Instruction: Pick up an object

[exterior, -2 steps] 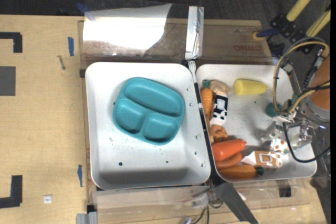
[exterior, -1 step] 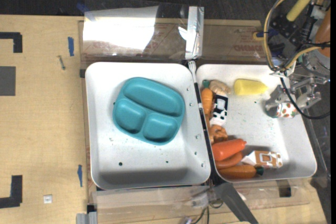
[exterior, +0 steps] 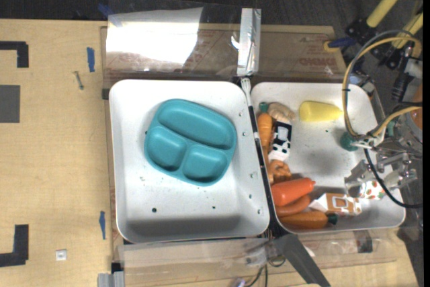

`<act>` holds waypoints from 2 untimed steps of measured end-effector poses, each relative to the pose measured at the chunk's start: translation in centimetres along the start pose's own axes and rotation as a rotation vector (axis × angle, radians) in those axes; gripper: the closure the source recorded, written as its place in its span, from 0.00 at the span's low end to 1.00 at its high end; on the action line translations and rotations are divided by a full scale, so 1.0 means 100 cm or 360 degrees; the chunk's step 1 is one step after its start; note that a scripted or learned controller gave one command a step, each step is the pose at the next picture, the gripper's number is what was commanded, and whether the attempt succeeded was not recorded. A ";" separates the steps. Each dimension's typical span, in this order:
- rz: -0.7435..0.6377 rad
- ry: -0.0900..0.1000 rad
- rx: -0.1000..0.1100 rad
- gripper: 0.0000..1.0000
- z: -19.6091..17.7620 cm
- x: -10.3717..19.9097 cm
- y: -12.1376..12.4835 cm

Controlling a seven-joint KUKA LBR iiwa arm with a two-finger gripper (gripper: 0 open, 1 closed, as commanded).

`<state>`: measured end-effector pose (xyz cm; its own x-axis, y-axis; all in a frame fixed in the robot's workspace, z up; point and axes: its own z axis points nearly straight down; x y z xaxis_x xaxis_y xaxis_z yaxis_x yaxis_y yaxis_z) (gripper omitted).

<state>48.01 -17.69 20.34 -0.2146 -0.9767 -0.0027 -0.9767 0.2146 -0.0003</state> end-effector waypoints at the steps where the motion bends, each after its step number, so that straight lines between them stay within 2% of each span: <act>1: 0.0080 0.0001 0.0016 1.00 -0.080 -0.017 -0.034; 2: -0.0138 -0.0002 -0.0002 1.00 -0.047 -0.058 -0.048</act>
